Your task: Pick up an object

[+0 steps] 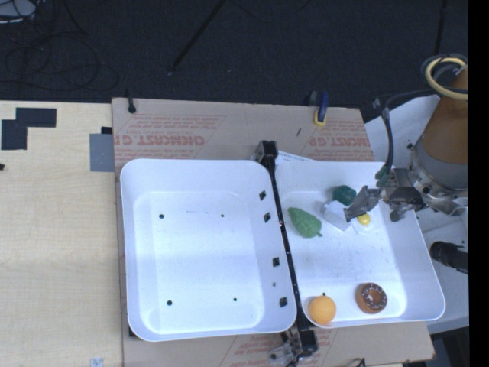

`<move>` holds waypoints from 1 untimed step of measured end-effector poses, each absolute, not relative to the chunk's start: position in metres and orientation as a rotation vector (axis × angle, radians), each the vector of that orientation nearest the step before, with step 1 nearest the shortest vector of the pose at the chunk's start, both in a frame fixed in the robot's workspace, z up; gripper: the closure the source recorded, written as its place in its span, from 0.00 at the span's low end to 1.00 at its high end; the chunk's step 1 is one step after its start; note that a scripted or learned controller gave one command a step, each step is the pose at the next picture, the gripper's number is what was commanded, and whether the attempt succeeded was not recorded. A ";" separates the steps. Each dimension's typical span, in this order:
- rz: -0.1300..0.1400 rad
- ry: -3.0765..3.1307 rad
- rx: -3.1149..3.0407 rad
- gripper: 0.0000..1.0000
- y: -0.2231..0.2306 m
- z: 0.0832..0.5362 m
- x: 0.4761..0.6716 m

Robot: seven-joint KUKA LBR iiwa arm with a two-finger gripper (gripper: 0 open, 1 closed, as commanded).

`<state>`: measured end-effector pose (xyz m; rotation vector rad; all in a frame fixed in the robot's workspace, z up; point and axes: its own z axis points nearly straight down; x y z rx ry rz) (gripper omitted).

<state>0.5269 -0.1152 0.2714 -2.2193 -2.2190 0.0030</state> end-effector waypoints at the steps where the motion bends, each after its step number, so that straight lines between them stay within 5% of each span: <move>1: 0.006 -2.214 -2.229 0.00 -0.194 0.265 0.520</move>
